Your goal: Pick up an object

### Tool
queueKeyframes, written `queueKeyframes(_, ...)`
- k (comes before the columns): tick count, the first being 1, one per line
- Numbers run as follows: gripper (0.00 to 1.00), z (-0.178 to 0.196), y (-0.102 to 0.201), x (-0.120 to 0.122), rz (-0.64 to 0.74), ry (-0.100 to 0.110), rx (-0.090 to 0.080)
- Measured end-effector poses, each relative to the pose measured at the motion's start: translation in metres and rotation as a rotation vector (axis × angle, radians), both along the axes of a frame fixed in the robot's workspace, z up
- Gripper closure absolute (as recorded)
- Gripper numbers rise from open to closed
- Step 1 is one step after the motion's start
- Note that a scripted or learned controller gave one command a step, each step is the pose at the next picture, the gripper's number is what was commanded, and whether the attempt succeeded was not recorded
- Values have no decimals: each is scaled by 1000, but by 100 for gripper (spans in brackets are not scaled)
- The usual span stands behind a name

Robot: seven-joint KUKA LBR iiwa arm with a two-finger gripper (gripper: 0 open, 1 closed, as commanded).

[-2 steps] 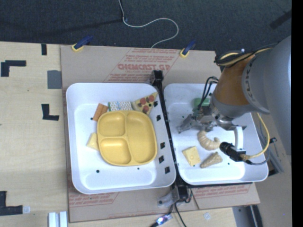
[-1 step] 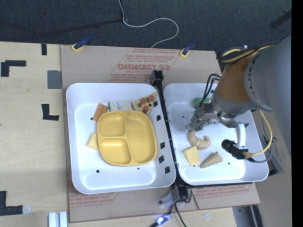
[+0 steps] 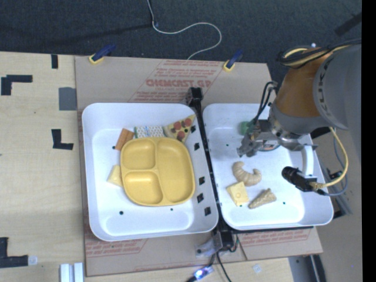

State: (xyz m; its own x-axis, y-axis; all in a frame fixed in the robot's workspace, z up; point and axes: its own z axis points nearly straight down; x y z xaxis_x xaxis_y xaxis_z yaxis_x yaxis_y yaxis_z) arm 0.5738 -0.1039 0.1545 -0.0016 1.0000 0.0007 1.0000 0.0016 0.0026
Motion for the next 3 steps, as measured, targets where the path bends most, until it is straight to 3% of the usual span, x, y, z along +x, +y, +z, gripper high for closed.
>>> queueKeyframes(1, 100, 58, 10, 3, 1, -2, -1)
queueKeyframes(2, 100, 70, 11, 4, 0, 3, 0)
queueKeyframes(3, 100, 68, 68, 35, 6, 3, 1)
